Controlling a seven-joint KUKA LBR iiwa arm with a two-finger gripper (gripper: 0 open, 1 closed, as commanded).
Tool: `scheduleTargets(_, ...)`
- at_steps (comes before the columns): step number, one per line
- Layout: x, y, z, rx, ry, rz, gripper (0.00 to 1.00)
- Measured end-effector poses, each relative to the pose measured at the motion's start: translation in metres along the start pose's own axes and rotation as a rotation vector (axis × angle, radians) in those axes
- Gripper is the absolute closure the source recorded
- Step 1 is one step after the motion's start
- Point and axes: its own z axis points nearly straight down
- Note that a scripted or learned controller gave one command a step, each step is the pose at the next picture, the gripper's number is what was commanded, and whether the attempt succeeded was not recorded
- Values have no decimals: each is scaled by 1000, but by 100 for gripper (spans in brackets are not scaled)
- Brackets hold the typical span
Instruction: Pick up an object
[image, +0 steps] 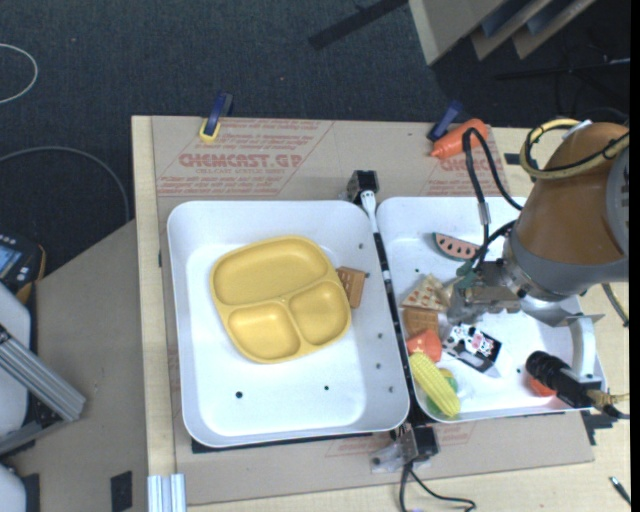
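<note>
Camera view has the gripper (478, 300) low in the right bin (500, 222), over a clutter of toy food — a waffle piece (424, 294), corn (436, 386), a watermelon slice (452, 245). Whether it is open or closed I cannot tell. A good pick means settling on one piece, clear of its neighbours. Cardboard (240, 150) behind reads "CHEMCAST GP".

Toy food colours in white bins
Yellow tray (275, 298); yellow corn (435, 385); red-and-green watermelon slice (457, 245); white bins (190, 260).
</note>
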Motion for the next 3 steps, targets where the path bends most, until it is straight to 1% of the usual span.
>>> scheduleTargets(1,49,-2,-23,-8,-2,-1,100)
scheduleTargets(2,41,-12,-26,-3,-2,5,100)
scheduleTargets(3,47,-12,-8,1,-2,6,100)
